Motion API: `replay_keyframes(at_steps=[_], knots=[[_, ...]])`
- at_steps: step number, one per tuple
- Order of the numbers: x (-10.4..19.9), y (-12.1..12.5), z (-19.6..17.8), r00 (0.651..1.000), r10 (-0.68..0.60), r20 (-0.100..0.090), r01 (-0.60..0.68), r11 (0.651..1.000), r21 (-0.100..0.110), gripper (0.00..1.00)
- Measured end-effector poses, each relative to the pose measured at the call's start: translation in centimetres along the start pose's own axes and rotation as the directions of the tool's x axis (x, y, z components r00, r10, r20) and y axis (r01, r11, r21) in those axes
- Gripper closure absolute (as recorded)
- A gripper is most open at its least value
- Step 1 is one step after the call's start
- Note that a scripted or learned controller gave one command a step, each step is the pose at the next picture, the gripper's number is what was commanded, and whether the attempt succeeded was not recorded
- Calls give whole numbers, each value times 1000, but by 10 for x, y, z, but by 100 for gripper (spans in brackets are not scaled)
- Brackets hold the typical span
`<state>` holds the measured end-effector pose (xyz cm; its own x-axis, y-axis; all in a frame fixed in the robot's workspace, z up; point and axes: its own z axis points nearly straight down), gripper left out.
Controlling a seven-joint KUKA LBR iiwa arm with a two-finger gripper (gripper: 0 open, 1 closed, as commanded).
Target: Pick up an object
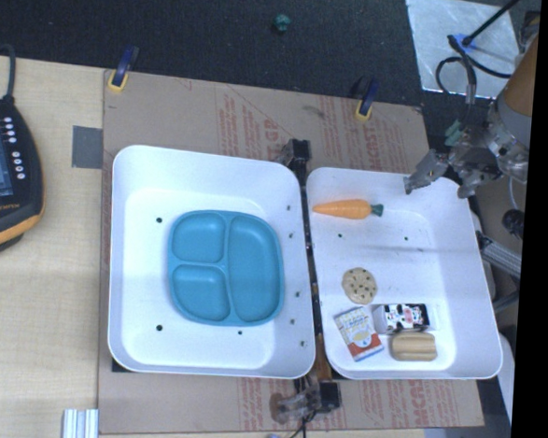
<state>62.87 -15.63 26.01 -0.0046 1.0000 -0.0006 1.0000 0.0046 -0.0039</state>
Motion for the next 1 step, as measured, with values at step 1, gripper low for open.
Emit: replay_keyframes(at_steps=[1], knots=[[61, -42, 163, 1000, -2, 0, 2, 1000, 3, 0]])
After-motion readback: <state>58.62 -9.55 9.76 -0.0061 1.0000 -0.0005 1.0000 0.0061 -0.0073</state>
